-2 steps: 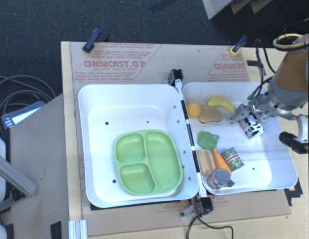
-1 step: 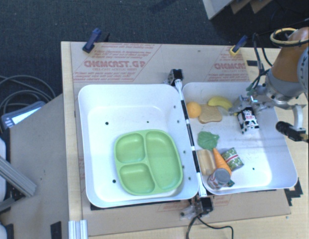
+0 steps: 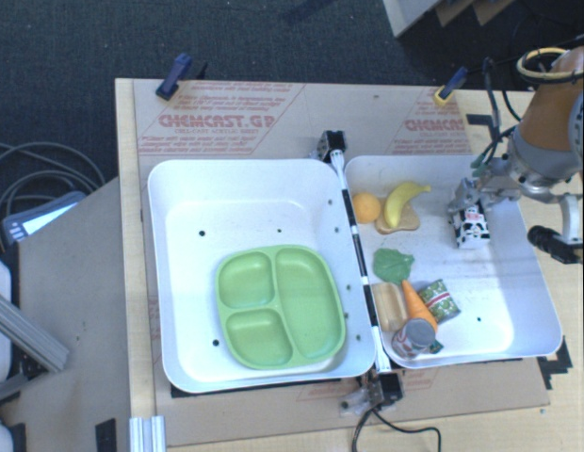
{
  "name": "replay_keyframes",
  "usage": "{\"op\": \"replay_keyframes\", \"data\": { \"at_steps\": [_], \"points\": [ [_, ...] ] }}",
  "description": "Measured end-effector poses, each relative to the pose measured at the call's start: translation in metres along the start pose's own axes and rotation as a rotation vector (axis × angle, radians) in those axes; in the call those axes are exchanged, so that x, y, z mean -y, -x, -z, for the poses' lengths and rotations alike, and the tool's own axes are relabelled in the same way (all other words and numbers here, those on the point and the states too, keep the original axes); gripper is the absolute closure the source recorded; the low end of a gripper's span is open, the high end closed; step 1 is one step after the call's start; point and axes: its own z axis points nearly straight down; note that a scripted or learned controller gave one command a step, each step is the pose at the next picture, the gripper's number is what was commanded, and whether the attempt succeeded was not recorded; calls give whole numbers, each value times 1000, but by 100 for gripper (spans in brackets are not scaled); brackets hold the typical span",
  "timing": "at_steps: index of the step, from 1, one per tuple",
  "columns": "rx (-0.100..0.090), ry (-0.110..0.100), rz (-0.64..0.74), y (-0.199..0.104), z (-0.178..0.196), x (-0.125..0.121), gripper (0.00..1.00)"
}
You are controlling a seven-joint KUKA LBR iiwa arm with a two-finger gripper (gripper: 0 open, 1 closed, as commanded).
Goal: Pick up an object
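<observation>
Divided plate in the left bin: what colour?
Light green, seen in the camera view: the divided plate has three compartments.

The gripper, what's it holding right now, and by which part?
The gripper appears to hold the cow-patterned carton by its top; the carton hangs just below the fingers.

Arm (image 3: 556, 121) is cut off by the right edge, so only wrist and orange band show; gripper (image 3: 468, 217) fingertips are lost behind/against a small black-and-white object (image 3: 473, 229), too small to tell what it is or whether it's between the fingers. In the right bin (image 3: 532, 281), the items at the near-left corner overlap: a grey can-like thing (image 3: 414, 335) partly covers the carrot (image 3: 419, 301) tip and a tan piece (image 3: 388, 304), and the green packet (image 3: 441, 299) label is too blurred to read. Banana (image 3: 402, 201) hides part of a tan item (image 3: 405, 222) under it.
</observation>
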Motion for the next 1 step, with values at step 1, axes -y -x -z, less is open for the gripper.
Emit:
{"op": "replay_keyframes", "data": {
  "at_steps": [1],
  "points": [
    [-1,-4,-3,-120,65,42,100]
  ]
}}
